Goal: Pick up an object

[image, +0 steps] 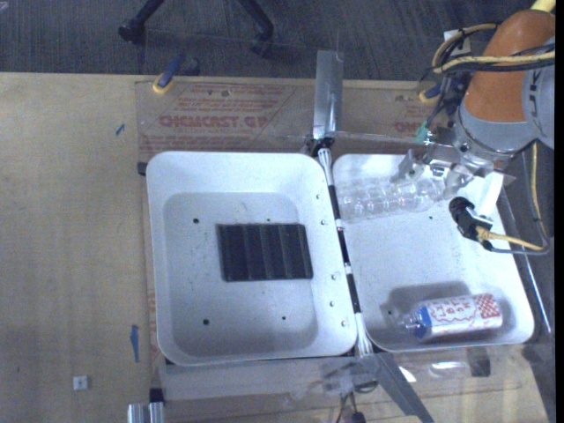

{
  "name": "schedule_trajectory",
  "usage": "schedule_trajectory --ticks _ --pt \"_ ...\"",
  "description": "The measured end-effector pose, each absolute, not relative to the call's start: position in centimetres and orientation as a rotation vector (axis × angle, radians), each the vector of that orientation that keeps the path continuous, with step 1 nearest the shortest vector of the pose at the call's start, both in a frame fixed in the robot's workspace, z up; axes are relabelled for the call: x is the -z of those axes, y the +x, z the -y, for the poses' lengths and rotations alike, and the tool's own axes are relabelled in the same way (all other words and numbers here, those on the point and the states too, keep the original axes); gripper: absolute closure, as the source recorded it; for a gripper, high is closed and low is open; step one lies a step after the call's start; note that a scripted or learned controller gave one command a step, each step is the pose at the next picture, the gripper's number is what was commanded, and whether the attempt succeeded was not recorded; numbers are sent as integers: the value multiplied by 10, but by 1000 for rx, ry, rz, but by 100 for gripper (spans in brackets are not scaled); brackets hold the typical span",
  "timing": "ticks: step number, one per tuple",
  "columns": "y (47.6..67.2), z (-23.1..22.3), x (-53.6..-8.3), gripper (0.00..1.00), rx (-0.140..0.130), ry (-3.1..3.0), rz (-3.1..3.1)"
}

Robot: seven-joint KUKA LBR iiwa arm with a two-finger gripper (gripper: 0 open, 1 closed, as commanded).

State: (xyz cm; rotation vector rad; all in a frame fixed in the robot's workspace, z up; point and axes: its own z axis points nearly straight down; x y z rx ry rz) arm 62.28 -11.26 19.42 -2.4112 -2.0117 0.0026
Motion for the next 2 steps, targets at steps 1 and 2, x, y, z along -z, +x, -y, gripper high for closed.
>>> schedule_trajectory --ticks 1,2 --pt "536 196 -167 0 -1 -2219 2222" --pt "481 132 -88 0 7 -2118 2326"
